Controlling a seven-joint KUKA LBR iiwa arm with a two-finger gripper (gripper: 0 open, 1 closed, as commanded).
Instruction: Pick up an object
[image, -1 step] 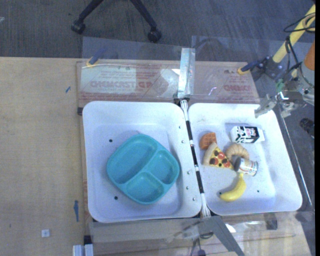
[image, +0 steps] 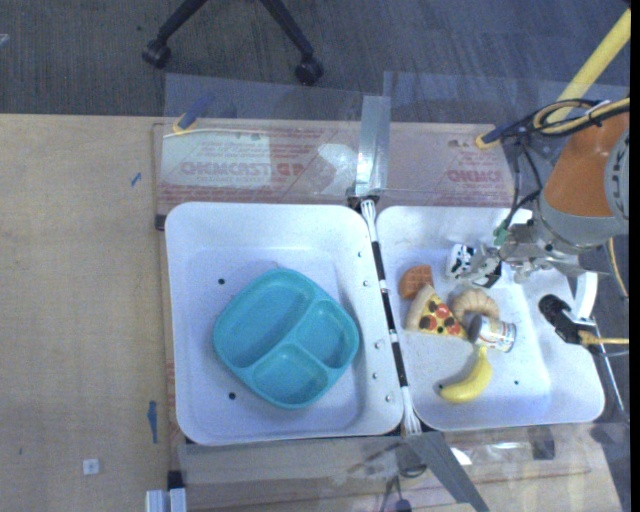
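Note:
The right bin (image: 575, 395) holds several toy foods. A brown bread piece (image: 415, 280) lies beside a pizza slice (image: 435, 316). Right of them are a croissant (image: 474, 299), a small silvery can (image: 493, 333) and a yellow banana (image: 468, 380). A small black-and-white object (image: 459, 261) sits near the bin's upper middle. My gripper (image: 488, 267) hangs low over the bin's upper part, just right of the black-and-white object and just above the croissant. Nothing shows as held in it.
The left bin (image: 200, 250) carries a teal divided plate (image: 286, 337). A metal divider (image: 385, 320) separates the two bins. The arm's orange band (image: 583, 180) and cables (image: 560, 115) crowd the right bin's upper right corner. A black part (image: 562, 316) hangs by the right wall.

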